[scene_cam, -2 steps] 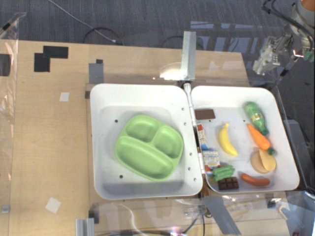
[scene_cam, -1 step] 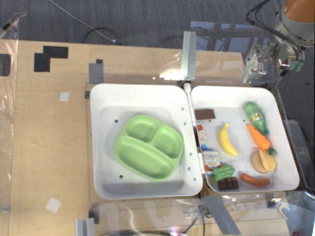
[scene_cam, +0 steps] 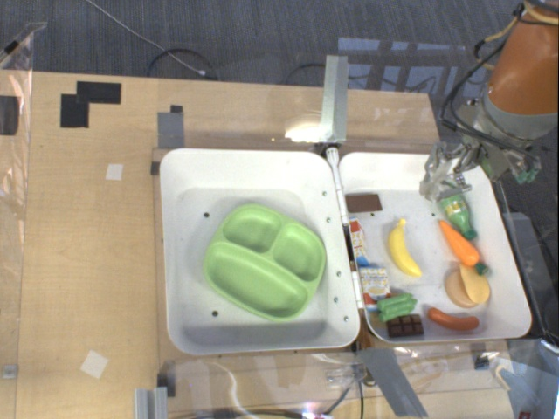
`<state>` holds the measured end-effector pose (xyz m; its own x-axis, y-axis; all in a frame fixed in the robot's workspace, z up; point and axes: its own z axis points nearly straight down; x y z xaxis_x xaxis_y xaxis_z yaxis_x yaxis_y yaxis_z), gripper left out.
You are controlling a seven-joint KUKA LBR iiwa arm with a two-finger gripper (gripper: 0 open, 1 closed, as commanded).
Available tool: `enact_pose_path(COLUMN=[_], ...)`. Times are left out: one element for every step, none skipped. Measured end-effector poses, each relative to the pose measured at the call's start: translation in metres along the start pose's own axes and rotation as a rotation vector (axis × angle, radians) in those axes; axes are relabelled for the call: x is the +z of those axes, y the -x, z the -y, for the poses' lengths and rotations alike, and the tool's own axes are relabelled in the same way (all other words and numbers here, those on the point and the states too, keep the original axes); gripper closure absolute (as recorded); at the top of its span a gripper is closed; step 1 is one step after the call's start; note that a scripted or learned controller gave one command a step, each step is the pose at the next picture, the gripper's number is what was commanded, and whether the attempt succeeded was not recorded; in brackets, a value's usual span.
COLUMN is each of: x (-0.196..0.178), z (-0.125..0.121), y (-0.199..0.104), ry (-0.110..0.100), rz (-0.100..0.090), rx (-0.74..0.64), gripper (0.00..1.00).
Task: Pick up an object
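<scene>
Two shallow white bins sit side by side on the wooden bench. The left bin (scene_cam: pixel 175 260) holds one thing, a light green divided plate (scene_cam: pixel 265 260) with three sections, lying a bit askew near the middle. The right bin (scene_cam: pixel 515 317) is the crowded one: a yellow banana (scene_cam: pixel 403 248) near its centre, an orange carrot (scene_cam: pixel 460 243) to the right of it, a green bottle (scene_cam: pixel 458 213) just above the carrot, and a tan, round piece of bread (scene_cam: pixel 466 286) below. Along the front edge lie a red sausage (scene_cam: pixel 452 321), a dark chocolate bar (scene_cam: pixel 404 326) and a small green item (scene_cam: pixel 396 305) I can't identify. A brown rectangle (scene_cam: pixel 363 203) lies near the divider at the back, with small printed packets (scene_cam: pixel 367 278) stacked along the divider below it. The arm comes in from the right, its gripper (scene_cam: pixel 447 175) hanging over the back of the right bin, just above the green bottle. The metal fingers look spread, with nothing between them. The arm's upper part is cut off at the edge
</scene>
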<state>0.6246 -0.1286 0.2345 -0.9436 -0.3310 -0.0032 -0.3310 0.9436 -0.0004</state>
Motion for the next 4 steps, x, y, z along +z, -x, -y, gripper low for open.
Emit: enact_pose_path(x=[-0.06,-0.073,-0.001,-0.018], z=[-0.014,-0.013,0.047,0.045], y=[0.055,0.057,0.031,0.036], ry=[-0.005,-0.008,-0.002,-0.009], rz=[0.014,0.023,0.002,0.017], rx=[0.027,0.028,-0.327,-0.329], gripper=[1.0,1.0,1.0,1.0])
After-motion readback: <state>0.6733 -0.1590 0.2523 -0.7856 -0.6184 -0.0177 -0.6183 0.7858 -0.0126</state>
